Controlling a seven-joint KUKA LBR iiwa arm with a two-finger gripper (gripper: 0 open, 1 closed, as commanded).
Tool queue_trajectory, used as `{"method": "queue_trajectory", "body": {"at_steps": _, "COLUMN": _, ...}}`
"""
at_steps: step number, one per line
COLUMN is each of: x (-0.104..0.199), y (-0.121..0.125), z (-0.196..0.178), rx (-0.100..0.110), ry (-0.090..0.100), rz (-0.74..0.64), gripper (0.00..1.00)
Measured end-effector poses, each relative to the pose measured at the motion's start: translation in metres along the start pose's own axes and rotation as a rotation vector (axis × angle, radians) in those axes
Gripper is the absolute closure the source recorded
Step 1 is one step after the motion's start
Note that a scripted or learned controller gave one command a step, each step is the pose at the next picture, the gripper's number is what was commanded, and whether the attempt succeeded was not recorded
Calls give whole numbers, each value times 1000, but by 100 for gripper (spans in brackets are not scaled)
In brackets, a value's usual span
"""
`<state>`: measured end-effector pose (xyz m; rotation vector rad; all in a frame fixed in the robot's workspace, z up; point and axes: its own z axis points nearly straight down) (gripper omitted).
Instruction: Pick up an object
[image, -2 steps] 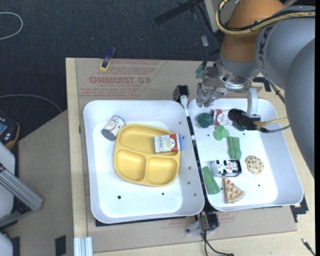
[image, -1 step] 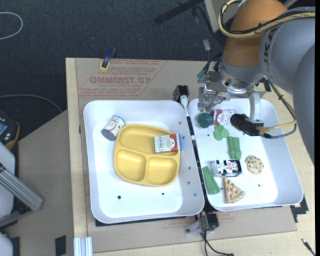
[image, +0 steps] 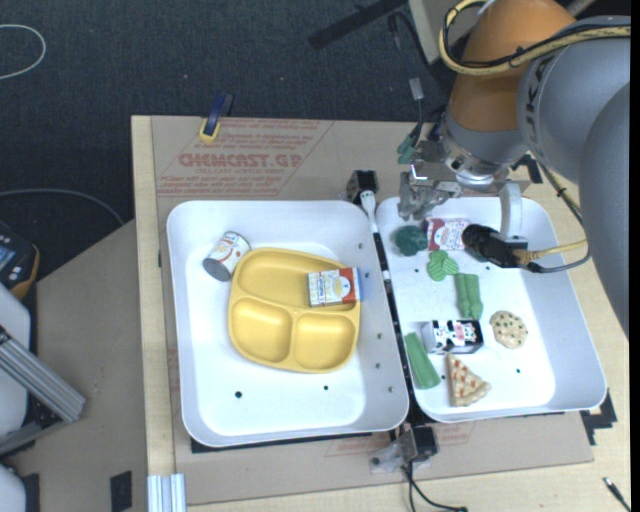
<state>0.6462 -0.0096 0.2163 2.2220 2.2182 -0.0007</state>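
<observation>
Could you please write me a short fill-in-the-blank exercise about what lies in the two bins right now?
1. The yellow divided tray lies in the ____ bin.
2. The small carton rests on the yellow ____.
3. The pizza slice lies in the right bin, just below the ____-patterned box.
4. The hand hovers over the ____ bin's far end.

Missing words: left; tray; cow; right

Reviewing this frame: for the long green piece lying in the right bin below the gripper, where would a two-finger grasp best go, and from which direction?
Probably across the middle of the long green piece, coming straight down from above. It lies flat and runs roughly up-down in the view, so the fingers would close on its narrow width, left to right. Bare bin floor to its right gives room; a smaller green piece sits near its upper end.
</observation>
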Motion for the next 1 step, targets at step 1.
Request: {"method": "queue_trajectory", "body": {"at_steps": 1, "x": 16, "y": -6, "z": -7, "rx": 1, "ry": 2, "rz": -4, "gripper": 100}}
